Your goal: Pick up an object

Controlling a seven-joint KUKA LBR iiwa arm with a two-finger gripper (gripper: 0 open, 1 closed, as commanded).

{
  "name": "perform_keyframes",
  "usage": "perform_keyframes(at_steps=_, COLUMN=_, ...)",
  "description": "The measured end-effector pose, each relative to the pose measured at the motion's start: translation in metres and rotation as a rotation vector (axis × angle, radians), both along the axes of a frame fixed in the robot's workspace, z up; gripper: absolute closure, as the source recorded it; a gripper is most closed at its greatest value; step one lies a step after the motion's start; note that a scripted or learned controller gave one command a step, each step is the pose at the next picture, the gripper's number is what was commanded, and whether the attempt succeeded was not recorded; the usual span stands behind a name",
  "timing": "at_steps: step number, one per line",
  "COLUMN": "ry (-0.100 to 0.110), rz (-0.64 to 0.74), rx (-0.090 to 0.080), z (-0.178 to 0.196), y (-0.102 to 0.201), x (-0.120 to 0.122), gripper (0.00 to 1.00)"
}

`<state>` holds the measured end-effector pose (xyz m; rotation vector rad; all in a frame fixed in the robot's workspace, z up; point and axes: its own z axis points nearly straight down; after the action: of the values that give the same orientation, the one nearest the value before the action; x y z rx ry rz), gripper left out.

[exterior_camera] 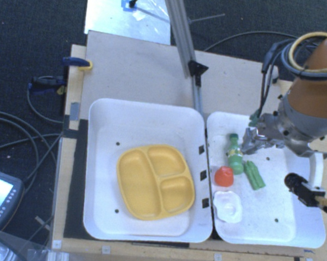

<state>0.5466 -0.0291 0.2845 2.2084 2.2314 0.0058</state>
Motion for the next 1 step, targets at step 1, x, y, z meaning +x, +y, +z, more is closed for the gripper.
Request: perform_keyframes(at_steps=1, ry=0.002, rz=0.000, rx=0.000, z=-0.0127, y=0.0432, x=0.0335, gripper=1.00)
